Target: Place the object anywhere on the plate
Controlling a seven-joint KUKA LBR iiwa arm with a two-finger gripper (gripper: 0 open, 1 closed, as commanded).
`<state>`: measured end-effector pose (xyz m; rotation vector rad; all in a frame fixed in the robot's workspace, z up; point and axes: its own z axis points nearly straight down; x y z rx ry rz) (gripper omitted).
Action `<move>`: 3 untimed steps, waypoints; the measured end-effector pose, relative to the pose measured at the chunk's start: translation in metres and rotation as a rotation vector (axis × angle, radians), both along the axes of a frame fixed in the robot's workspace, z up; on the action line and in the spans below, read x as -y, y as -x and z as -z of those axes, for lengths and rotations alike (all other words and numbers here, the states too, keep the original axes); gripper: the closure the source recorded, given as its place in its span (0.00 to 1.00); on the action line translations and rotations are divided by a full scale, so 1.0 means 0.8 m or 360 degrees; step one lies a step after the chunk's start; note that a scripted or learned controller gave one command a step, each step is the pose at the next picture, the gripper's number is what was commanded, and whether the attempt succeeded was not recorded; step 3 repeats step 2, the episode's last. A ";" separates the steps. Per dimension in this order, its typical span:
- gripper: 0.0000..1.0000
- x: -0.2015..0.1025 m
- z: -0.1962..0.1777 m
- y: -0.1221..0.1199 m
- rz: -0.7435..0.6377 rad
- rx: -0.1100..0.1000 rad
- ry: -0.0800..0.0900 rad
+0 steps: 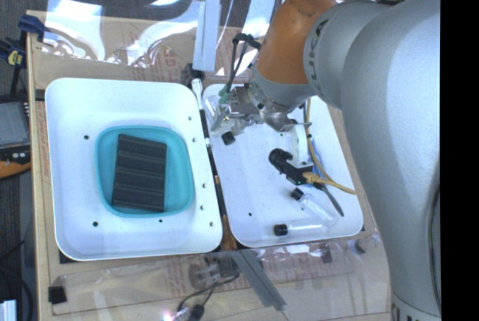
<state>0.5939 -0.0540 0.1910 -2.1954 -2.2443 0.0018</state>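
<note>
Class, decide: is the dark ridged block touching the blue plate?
Touching. The camera view shows the dark ridged block lying flat inside the blue plate, blue rim visible all around it.

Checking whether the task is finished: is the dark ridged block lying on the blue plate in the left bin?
Yes, the dark ridged block lies flat on the blue plate in the left bin.

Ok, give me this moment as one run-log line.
arm: over right bin, far-left corner | gripper: low, grasp unclear | plate: left bin, dark block on it | right bin: small loose items
</note>
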 end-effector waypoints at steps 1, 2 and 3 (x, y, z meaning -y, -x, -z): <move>1.00 -0.135 0.001 0.019 -0.0103 -0.0007 -0.0001; 0.00 -0.134 0.001 0.018 -0.0102 -0.0006 0.0000; 0.00 -0.134 0.001 0.018 -0.0102 -0.0006 0.0000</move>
